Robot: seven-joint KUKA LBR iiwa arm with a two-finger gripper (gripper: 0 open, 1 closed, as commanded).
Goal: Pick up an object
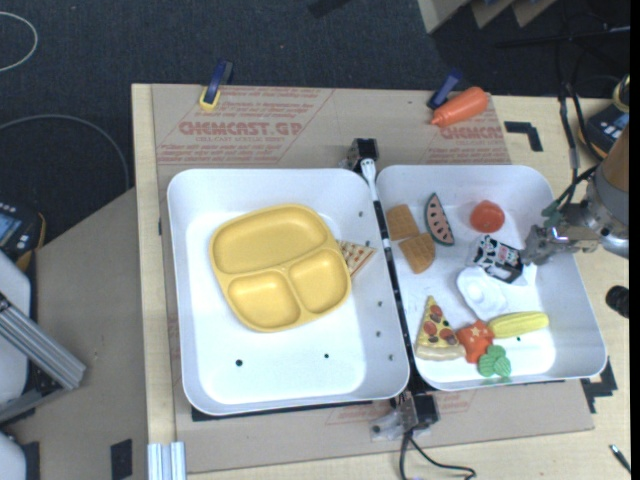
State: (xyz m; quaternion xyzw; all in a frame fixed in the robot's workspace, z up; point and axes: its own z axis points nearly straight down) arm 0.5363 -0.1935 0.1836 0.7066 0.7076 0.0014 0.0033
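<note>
Gripper (535,240) at right bin's (575,298) edge, black-and-white toy (497,259) just beside, perhaps touching

At the three o'clock edge shows the grey KUKA arm (612,203), its rounded metal wrist section pale and slightly glossy. An orange band tints its upper part, and dark cables hang just behind it.

The yellow divided plate (280,266) looks like smooth plastic; both white bins (300,383) seem glossy; the bench (280,123) resembles matt cardboard.
</note>
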